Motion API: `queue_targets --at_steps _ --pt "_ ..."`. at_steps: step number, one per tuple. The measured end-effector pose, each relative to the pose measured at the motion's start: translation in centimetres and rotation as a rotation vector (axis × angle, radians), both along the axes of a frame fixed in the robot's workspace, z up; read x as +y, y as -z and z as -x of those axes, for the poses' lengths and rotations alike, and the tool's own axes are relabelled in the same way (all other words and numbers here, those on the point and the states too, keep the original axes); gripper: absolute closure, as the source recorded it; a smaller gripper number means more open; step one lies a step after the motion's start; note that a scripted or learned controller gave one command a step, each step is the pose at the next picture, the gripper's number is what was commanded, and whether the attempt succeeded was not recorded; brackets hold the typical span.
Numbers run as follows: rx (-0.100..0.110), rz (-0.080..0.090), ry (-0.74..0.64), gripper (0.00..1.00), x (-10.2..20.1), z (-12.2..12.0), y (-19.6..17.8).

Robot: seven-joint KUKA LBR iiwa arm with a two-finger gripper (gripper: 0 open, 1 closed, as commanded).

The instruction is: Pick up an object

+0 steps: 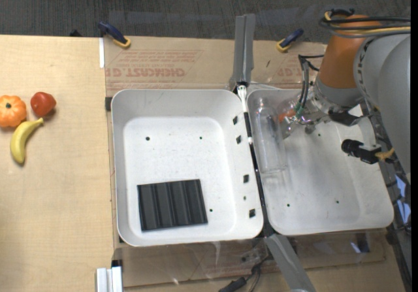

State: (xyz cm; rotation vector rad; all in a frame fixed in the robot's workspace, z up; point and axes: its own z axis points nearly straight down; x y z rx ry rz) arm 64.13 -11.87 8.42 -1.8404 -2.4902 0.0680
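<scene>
1. Three fruits lie far left on the bench (59, 219): an orange fruit (11, 112), a red fruit (43, 104) and a banana (23, 140). All sit outside both bins and well away from the arm, so they are no real risk. A try aimed there would likely be out of reach.
2. Left bin (116, 173) holds a dark ribbed block (172, 204) lying flat near the front wall. It is a candidate for the pick, but it is wide and low, so a grip could slide off its top. The wall just beside it could block the approach.
3. Right bin (326, 219) holds a clear plastic item (269, 147) lying along the left wall. It is hard to make out. Judged risk: it is see-through and smooth, so it is easy to misjudge, and it could roll or get pinned against the wall.
4. Small orange-red item (288, 115) sits at the back of the right bin, just beside the gripper (302, 119). It is probably the target. Whether they touch cannot be told, and nothing is visibly held.
5. The gripper is low in the right bin, and whether it is open or closed cannot be told. If it closes off-centre, the small item may squirt aside, towards the clear item.
6. Arm (346, 62) with its orange band hangs over the bin's back right. A lift with nothing caught is the likeliest failure.
</scene>
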Motion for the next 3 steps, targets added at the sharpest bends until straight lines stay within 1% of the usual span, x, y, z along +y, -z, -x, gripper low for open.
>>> queue_targets --at_steps 1,2,3 --pt "-0.016 0.001 -0.073 0.0 0.1 -0.4 -0.1" --pt "-0.013 -0.011 -0.102 0.0 -0.4 -0.4 -0.1" --pt "-0.032 -0.016 -0.123 0.0 -3.1 -1.0 -1.9"
